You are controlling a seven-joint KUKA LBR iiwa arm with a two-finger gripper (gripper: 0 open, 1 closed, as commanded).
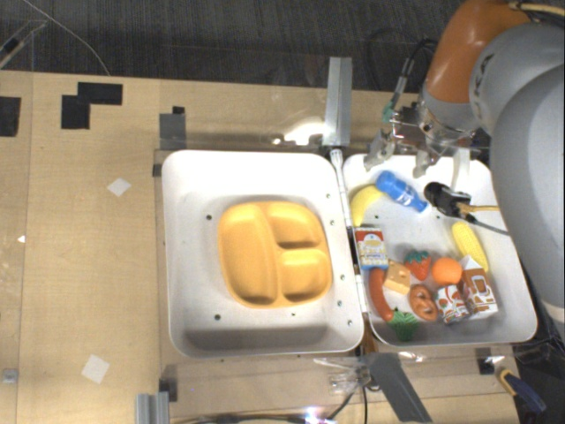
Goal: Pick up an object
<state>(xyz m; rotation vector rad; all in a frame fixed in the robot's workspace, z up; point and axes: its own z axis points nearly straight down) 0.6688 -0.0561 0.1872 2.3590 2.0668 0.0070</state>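
Nearest of all, in front of the right bin (521, 323): the bare pale wood of the table (79, 369). Just beside the right bin, across a shared wall: the left bin (177, 237), carrying a yellow divided tray (274, 253) at its centre.

Against the right bin's near wall: a green broccoli piece (404, 323), touching a brown pretzel (422, 301). Along that same near wall, toward the arm's side: a pair of small brown-and-white cartons (455, 304), packed together.

Around the right bin's middle, crowded close:
- a red sausage (380, 291) by the shared wall
- a yellow cheese wedge (397, 278)
- a small red vegetable (418, 265)
- an orange (447, 270)

A little past the right bin's middle: a red-and-white carton (371, 247) against the shared wall, and a corn cob (470, 244) on the opposite side.

In the right bin's far half: a yellow banana (362, 203) and, just beside it, a blue bottle (400, 191) lying on its side.

Over the right bin's far wall, just beyond the blue bottle: the claw (410, 153), hanging from the grey arm (521, 104) below its orange band (463, 42). Impossible to make out how wide the claw stands. Nothing seen in its grip.
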